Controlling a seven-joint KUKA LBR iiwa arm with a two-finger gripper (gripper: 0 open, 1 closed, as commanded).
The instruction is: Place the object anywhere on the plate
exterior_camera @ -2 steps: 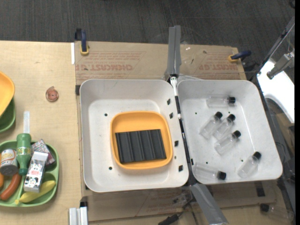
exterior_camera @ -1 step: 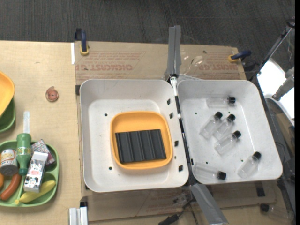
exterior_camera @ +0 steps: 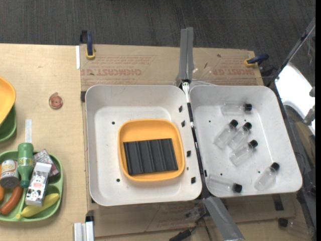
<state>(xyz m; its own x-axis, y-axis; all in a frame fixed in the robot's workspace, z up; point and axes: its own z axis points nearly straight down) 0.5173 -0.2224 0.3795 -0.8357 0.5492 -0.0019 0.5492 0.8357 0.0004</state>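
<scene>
An orange square plate (exterior_camera: 150, 126) lies in the middle of the left white bin (exterior_camera: 100, 134). A dark grey ribbed rectangular block (exterior_camera: 150, 154) rests flat on the plate and covers most of its floor. In the right white bin (exterior_camera: 281, 134) several clear vials with black caps lie scattered, among them one near the back (exterior_camera: 235, 108), one in the middle (exterior_camera: 243, 152) and one at the front right (exterior_camera: 266, 175).
A green tray (exterior_camera: 50, 205) with toy food and a bottle sits at the far left, below a yellow bowl (exterior_camera: 5, 104). Cardboard (exterior_camera: 130, 67) is clamped under the bins. A metal post (exterior_camera: 186, 54) stands behind the gap between the bins. White and grey hardware (exterior_camera: 296, 92) lines the right edge.
</scene>
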